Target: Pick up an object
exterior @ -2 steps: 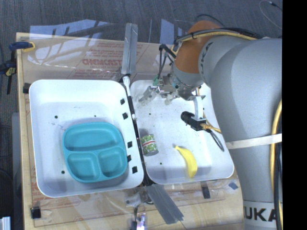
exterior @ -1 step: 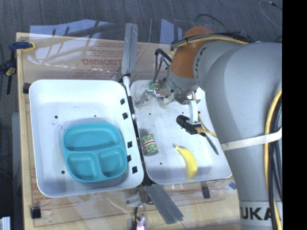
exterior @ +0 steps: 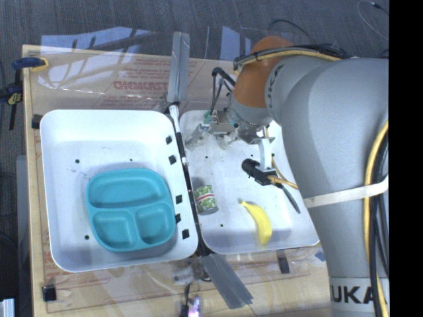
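Near edge of right bin (exterior: pixel 291 238): one banana (exterior: pixel 258 222), one small green-labelled can (exterior: pixel 205 199), both well short of gripper (exterior: pixel 210 128). Left bin (exterior: pixel 59 144): one teal divided plate (exterior: pixel 129 209). Far end: gripper partly hidden under wrist, finger spread unreadable, nothing seen held.

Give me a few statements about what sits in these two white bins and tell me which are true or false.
1. The turquoise plastic divided tray lies in the left white bin. True.
2. The yellow banana lies on that tray. False: it lies in the right white bin.
3. The small green-labelled can lies in the right bin near the divider. True.
4. The gripper holds the banana. False: the banana lies apart from it on the bin floor.
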{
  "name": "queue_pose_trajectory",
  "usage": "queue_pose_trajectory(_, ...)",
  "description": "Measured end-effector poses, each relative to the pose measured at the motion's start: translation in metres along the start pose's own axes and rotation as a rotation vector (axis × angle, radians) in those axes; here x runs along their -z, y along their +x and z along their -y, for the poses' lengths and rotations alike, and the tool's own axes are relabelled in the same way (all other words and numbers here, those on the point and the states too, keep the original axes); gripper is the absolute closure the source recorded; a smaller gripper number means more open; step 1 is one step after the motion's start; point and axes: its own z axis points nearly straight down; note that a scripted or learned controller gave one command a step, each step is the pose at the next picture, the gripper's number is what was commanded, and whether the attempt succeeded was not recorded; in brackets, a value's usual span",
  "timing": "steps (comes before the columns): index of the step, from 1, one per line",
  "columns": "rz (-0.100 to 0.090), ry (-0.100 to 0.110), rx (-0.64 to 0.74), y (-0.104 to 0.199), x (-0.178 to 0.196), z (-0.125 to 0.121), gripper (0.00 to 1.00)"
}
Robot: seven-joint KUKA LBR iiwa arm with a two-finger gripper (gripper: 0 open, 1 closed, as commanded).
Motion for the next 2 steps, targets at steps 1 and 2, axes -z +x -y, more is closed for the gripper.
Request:
queue_pose_trajectory(1, 0.002, -0.005, -0.056, -0.025, 0.137, 0.0, 0.0)
queue_pose_trajectory(2, 0.0, -0.003, 0.344, -0.038, -0.001, 0.088, 0.0)
